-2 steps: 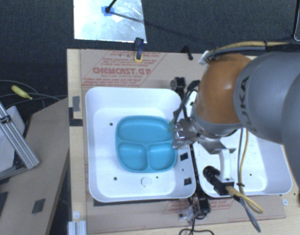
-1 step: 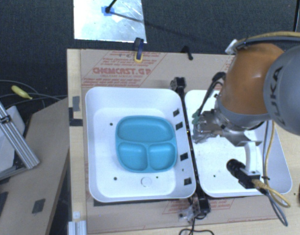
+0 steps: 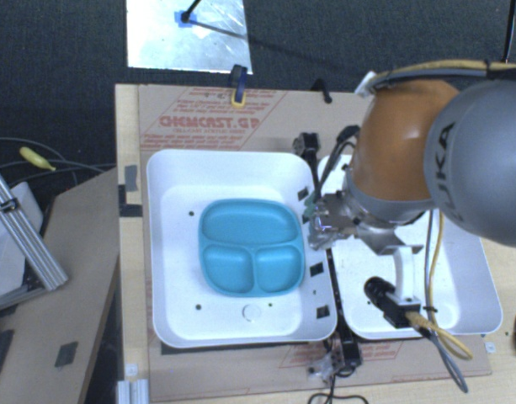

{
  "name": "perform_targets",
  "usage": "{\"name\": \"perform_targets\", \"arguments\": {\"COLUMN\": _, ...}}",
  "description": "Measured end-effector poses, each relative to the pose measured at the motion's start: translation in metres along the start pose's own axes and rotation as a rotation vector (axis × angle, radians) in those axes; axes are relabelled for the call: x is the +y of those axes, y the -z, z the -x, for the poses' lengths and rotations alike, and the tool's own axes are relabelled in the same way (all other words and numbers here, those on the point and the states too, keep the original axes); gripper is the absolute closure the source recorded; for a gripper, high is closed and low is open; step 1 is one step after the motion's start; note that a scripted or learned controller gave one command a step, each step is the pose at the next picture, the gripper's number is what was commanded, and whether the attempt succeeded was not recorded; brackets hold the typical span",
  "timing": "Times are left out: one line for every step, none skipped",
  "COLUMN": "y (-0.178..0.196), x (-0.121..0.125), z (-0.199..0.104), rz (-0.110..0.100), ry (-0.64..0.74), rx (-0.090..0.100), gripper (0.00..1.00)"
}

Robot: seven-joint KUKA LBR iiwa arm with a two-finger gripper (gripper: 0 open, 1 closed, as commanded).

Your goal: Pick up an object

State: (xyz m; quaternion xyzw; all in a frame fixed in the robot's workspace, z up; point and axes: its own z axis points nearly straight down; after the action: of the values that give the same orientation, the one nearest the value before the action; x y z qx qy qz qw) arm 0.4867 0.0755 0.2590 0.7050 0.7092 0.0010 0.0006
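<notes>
2 white bins sit side by side. The left bin (image 3: 169,225) holds 1 blue divided plate (image 3: 251,247) with 3 compartments, lying flat at its centre. The arm (image 3: 426,154) leans in over the right bin (image 3: 468,297), its gripper (image 3: 325,223) at the divide between the bins; whether the jaws are wide or narrow cannot be told. The cardboard sheet (image 3: 211,116) reads "CHEMCAST".

A light blue plastic plate (image 3: 251,247) with three compartments lies flat, open side up, in the left bin (image 3: 169,217). It sits near the middle of the bin floor, a little toward the right wall. One large compartment is at the far side, two smaller at the near side.
</notes>
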Motion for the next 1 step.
{"name": "perform_targets", "arguments": {"y": -0.031, "x": -0.0005, "z": -0.0099, "rz": -0.004, "ry": -0.001, "rx": 0.0, "gripper": 1.0}}
